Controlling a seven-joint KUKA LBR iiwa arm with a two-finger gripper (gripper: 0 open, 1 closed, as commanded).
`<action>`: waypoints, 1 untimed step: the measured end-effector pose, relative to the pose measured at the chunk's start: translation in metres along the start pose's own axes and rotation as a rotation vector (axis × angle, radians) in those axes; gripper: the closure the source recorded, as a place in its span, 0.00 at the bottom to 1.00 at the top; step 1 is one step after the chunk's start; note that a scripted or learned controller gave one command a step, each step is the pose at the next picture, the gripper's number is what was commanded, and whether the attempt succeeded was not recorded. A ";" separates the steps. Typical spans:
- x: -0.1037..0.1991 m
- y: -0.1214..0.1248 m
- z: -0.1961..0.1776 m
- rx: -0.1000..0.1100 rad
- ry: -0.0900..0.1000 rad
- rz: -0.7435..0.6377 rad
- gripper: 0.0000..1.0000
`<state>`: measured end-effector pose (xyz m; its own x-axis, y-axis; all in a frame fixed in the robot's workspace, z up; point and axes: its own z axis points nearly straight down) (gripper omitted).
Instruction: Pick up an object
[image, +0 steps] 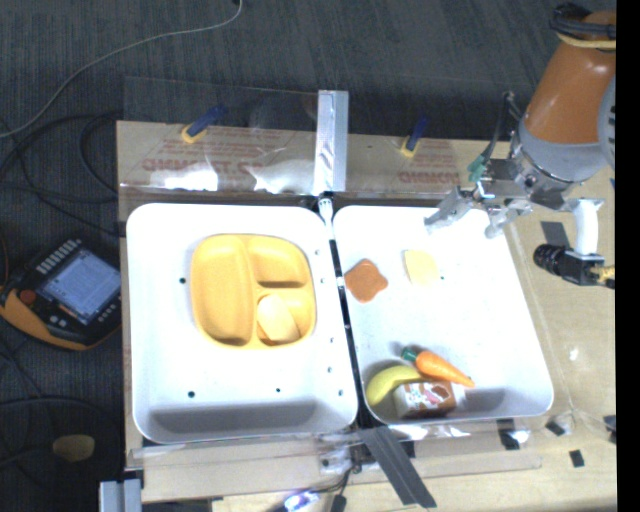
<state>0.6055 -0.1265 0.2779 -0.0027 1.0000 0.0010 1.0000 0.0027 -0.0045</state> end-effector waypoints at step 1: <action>0.029 -0.001 -0.009 -0.001 -0.003 -0.050 0.00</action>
<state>0.6046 -0.0977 0.2873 -0.0532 0.9986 -0.0013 0.9986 0.0532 -0.0031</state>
